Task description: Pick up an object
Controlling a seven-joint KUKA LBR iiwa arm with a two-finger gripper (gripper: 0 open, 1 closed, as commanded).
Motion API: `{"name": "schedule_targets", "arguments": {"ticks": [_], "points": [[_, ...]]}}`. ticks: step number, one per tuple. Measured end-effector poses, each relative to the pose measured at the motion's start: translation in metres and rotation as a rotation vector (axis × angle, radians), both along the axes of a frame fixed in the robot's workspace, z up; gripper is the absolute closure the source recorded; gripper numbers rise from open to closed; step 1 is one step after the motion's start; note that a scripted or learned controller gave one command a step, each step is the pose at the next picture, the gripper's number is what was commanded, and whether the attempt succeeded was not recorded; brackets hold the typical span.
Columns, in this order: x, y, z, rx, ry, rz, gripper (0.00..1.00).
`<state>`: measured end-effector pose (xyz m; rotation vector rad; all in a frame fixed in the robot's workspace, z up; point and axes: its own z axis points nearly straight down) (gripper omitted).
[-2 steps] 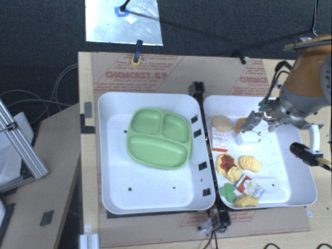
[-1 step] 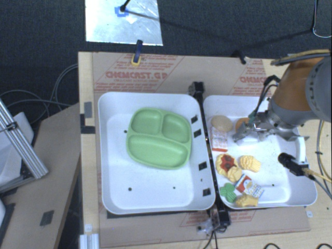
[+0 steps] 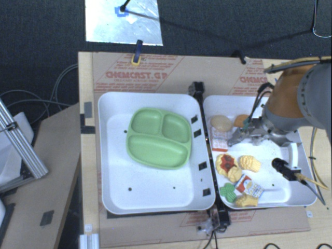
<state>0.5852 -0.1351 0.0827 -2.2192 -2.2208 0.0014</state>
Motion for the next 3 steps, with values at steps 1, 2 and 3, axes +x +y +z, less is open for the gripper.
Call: {"name": "schedule_targets", "arguments": {"ticks": [1, 2, 3], "points": [[0.002, -0.001, 0.013, -0.001, -0.006, 0.000, 1.00], [0.006, 0.002, 0.057, -0.002, -0.008, 0.003, 1.00], [0.006, 0.003, 0.101, -0.002, -0.008, 0.004, 1.00]]}}
